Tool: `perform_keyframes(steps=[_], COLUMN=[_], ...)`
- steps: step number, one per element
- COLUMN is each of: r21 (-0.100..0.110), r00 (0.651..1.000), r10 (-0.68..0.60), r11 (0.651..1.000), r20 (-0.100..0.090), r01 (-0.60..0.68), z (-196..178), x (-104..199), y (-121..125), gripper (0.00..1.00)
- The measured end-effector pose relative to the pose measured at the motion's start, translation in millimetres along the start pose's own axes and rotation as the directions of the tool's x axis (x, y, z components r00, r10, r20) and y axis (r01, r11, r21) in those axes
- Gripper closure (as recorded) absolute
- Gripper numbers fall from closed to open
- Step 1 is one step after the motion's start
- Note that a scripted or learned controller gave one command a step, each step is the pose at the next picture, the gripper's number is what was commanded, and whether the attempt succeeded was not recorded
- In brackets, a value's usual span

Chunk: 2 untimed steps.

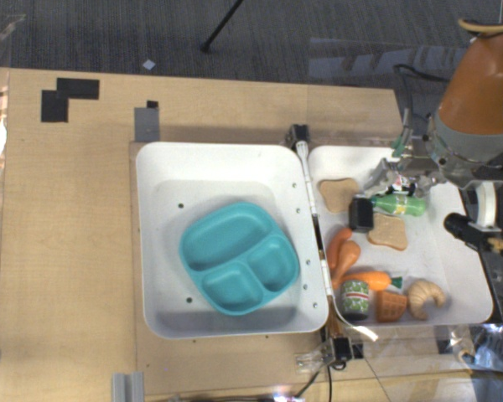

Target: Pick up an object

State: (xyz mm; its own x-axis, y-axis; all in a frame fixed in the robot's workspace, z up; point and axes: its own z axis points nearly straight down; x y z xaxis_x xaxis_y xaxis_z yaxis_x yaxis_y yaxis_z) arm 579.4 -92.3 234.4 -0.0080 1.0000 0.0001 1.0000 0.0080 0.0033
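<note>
Gripper (370,201) hovered over right bin (461,262), upper centre, beside green bottle (400,204) (finger opening indiscernible). Teal divided plate (239,258) sat in left bin (163,224).

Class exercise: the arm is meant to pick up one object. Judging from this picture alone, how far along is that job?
Done: the gripper has reached into the right white bin and sits low over a green bottle-shaped toy. In hand: nothing visibly lifted; the green toy seems to rest in the bin, near the tan toast slice. Left: securing and raising an object. The teal divided plate lies in the left white bin.
</note>
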Motion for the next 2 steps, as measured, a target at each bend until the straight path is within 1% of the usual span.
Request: perform_keyframes(steps=[1,2], r21=[-0.007,-0.022], r00=[0.979,0.974], r10=[-0.206,-0.225], r11=[0.979,0.974], r20=[0.003,0.012], r01=[0.206,0.226], z=[137.9,141.9], x=[-7.6,1.8], y=[-4.2,-65.4], gripper=[0.00,0.00])
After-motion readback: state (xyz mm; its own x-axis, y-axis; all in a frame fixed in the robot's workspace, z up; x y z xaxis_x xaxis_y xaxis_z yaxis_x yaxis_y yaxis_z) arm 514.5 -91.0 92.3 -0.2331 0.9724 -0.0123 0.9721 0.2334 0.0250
